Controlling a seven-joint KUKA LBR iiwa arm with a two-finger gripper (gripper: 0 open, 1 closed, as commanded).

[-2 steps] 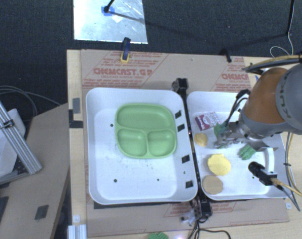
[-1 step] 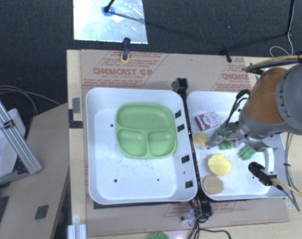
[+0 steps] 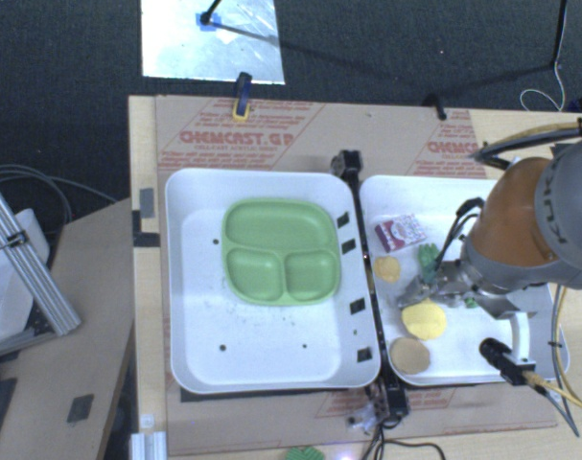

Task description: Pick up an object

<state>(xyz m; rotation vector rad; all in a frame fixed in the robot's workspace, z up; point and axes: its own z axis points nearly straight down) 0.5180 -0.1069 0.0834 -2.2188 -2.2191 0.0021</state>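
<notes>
Two shallow white plastic bins side by side on a bench topped with brown printed cardboard (image 3: 300, 127). Left bin (image 3: 190, 286): a pale green three-compartment plastic plate (image 3: 279, 250), lying flat, a bit toward the far side. Right bin (image 3: 444, 192): all the small stuff. Small red-and-white printed packet (image 3: 399, 231) in the far-left part. Small round yellow piece (image 3: 387, 269) just in front of the packet. Bright green lumpy bit (image 3: 427, 255) just to the right of that piece. Closer to the camera, a flat round yellow disc (image 3: 425, 321), plus a flat round tan disc (image 3: 409, 356) right beside it at the near-left corner, edges about touching.

Grey arm with the orange band (image 3: 521, 223) reaching in from the right, dark metal gripper (image 3: 430, 292) down low inside the right bin. Parked between the green lumpy bit and the yellow disc, right at the disc's far edge, maybe touching it, hard to say. Spread wide or pinched tight? Can't tell, too small and dark at the tip. As far as visible, all five small objects resting on the bin floor. Plate well apart from the gripper, over in the other bin.
</notes>
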